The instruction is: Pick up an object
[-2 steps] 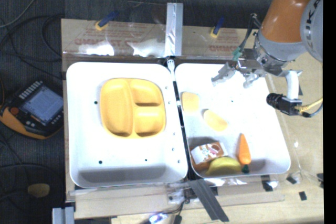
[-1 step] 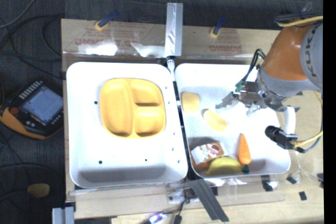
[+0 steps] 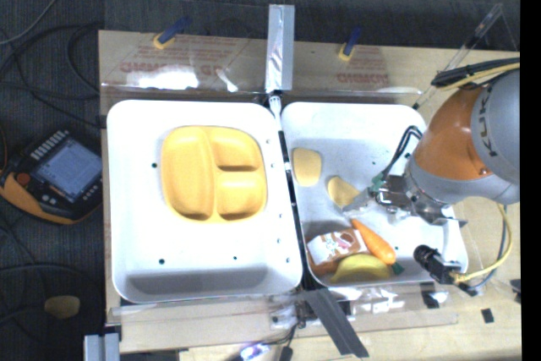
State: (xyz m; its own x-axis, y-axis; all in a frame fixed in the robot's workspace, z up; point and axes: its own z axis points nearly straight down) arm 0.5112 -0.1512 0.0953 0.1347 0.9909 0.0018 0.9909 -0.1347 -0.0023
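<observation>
Starting at the left, a handheld control pendant (image 3: pixel 55 173) was recorded on the dark floor beside the bench. A yellow sectioned tray (image 3: pixel 214 172) was noted lying flat in the left bin (image 3: pixel 135 266). In the right bin (image 3: pixel 355 118), two pale yellow pieces (image 3: pixel 307 166) were listed toward its left side, with a white packet (image 3: pixel 334 246), a banana (image 3: pixel 365 267) and an orange carrot (image 3: pixel 374 241) clustered touching at the near edge. The gripper (image 3: pixel 390 192) was logged low over the right bin, just above the carrot; its state could not be told, and nothing was seen held. The orange-banded arm (image 3: pixel 456 148) was entered at the right.
</observation>
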